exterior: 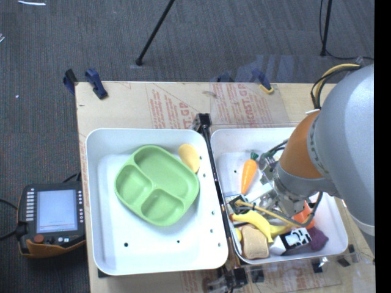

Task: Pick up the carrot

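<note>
Orange, one carrot (pixel 248 174) lies in the right bin (pixel 227 140), just left of the gripper (pixel 273 195); whether its jaws are spread cannot be told. One banana (pixel 264 223) lies below.

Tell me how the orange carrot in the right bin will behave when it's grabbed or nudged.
The orange toy carrot with a green top looks smooth and moulded, so it is probably stiff and light. Its tapered, rounded body may slip between fingers or roll if nudged. It lies on the shallow white right bin, slightly apart from the clutter below, so a push would likely move it alone.
</note>
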Robot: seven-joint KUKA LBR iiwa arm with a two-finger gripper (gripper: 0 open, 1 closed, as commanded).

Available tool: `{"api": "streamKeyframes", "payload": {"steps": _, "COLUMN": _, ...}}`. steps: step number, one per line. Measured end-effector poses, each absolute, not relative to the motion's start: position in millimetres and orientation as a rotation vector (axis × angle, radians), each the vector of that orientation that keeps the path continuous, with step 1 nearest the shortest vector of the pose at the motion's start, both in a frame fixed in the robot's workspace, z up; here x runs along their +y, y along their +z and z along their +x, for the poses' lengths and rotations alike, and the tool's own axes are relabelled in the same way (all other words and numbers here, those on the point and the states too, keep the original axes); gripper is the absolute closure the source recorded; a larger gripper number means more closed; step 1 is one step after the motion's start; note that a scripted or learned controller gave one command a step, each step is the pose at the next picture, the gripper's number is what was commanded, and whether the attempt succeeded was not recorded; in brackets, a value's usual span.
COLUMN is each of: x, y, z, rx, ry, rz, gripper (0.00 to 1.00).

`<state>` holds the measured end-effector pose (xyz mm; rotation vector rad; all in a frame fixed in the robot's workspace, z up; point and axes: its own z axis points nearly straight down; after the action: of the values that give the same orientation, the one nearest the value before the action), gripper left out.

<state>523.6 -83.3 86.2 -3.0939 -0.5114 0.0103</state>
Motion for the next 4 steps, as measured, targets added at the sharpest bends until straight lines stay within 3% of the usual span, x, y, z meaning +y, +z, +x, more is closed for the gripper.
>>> {"api": "streamKeyframes", "payload": {"steps": 1, "x": -84.1, "y": 86.1, "z": 524.1, "rx": -0.51, "ry": 0.008, "rz": -3.095, "gripper": 0.0}}
{"api": "streamKeyframes", "payload": {"steps": 2, "x": -99.0, "y": 86.8, "z": 609.1, "rx": -0.42, "ry": 0.005, "rz": -3.11, "gripper": 0.0}}
{"api": "streamKeyframes", "payload": {"steps": 3, "x": -85.4, "y": 85.9, "z": 587.7, "rx": -0.354, "ry": 0.011, "rz": -3.117, "gripper": 0.0}}
{"api": "streamKeyframes", "payload": {"steps": 4, "x": -85.5, "y": 94.4, "z": 586.8, "rx": -0.359, "ry": 0.02, "rz": -3.113, "gripper": 1.0}}
